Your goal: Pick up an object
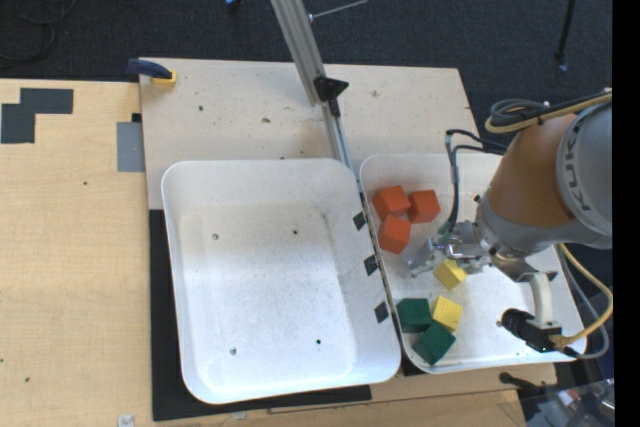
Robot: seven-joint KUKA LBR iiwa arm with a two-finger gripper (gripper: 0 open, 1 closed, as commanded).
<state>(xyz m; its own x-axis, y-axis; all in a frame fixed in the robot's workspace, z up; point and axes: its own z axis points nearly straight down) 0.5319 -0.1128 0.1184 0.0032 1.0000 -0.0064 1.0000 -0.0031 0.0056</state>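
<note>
Gripper [452, 260] low in the right bin [470, 355], over a yellow block [450, 274].

The yellow block lies just under the gripper tip; I cannot tell whether it is gripped. Three orange blocks [405, 213] sit near the bin's left wall, two green blocks [424, 327] and another yellow one [447, 312] toward the near rim. The left bin [190, 215] offers broad open floor.

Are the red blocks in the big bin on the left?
No, the three red blocks lie in the right bin, beside yellow and green ones.
</note>
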